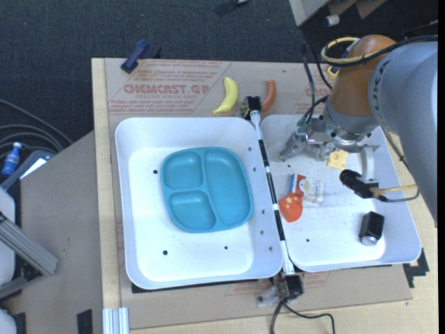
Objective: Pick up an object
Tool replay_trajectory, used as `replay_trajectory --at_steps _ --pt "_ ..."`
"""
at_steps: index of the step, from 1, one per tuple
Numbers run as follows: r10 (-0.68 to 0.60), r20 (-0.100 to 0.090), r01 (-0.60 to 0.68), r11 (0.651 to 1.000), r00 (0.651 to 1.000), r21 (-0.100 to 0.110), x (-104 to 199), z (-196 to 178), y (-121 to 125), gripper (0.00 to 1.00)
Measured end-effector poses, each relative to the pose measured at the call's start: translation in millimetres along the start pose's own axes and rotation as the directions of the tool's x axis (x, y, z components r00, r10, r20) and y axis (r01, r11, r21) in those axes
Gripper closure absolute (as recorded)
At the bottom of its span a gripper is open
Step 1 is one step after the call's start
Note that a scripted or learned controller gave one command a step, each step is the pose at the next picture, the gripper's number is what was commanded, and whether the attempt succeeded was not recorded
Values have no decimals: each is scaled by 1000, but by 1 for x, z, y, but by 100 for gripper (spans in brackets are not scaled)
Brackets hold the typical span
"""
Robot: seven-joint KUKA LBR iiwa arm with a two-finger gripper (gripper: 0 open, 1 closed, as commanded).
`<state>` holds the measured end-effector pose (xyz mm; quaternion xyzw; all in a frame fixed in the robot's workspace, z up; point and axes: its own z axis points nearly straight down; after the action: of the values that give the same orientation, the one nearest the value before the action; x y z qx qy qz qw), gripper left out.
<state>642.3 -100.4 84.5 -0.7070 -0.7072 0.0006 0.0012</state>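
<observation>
Blue tray (206, 188) in left bin (139, 249)

From my feed I see a dark carpeted floor (104, 19) around a pale wooden bench (111, 207). On its far part lies brown cardboard (167, 85) with red lettering. Black cables (31, 127) curl on the floor at left, beside a grey metal rail (28, 245). Light looks even.

A turquoise divided plate (206, 188) lay in a white bin (132, 207); a yellow banana (227, 96), orange spoon (292, 204) and black block (371, 227) showed.
</observation>
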Motion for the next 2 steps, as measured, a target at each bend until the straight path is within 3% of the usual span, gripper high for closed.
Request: replay_trajectory --at_steps 1,2 --pt "-1 1 1 1000 1000 -4 9 0 25 0" --pt "-1 2 1 1000 1000 -7 9 -11 25 100"
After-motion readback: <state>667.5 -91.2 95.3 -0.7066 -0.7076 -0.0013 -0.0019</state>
